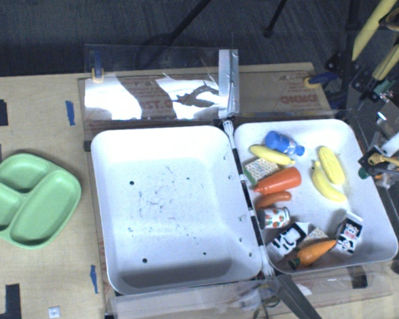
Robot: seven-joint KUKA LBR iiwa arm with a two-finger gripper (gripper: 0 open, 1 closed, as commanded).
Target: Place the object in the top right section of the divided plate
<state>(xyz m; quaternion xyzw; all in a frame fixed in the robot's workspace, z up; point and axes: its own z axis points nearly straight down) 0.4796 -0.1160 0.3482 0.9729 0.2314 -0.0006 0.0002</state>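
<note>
The green divided plate [30, 199] lies on the bench at the far left, outside both bins, and nothing rests in its sections. The loose objects sit in the right bin [367, 213]: a blue bottle [282, 143], a yellow banana [330, 172], an orange-red carrot [279, 180], a smaller carrot [315, 251], a red sausage [274, 198] and a small patterned cup [276, 217]. My gripper [382, 165] is at the view's right edge, just outside the right bin's right rim and level with the banana. It is far from the plate.
The left bin [125, 263] lies between the plate and the right bin. Two black-and-white cartons [289, 236] [350, 235] stand near the right bin's front. A clear panel with a taped post [228, 78] rises behind the bins.
</note>
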